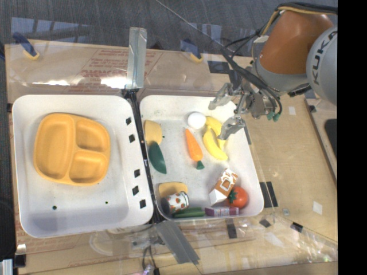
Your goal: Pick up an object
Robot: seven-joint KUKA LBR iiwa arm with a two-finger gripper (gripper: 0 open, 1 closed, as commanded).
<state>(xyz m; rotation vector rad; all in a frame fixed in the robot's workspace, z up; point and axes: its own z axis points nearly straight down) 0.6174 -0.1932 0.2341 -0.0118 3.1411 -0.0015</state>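
Gripper (227, 113) over right bin (252, 171), jaws spread, nothing between. Banana (213, 140) just below it: yellow, curved, lying right of carrot (194, 145), beside white egg (196, 120).

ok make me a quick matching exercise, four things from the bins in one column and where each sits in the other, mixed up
Things:
1. yellow divided plate
2. white egg
3. tomato
4. carrot

Places:
A. near right corner of the right bin
B. middle of the right bin
C. left bin
D. far side of the right bin, beside the banana

Pairs: 1-C, 2-D, 3-A, 4-B
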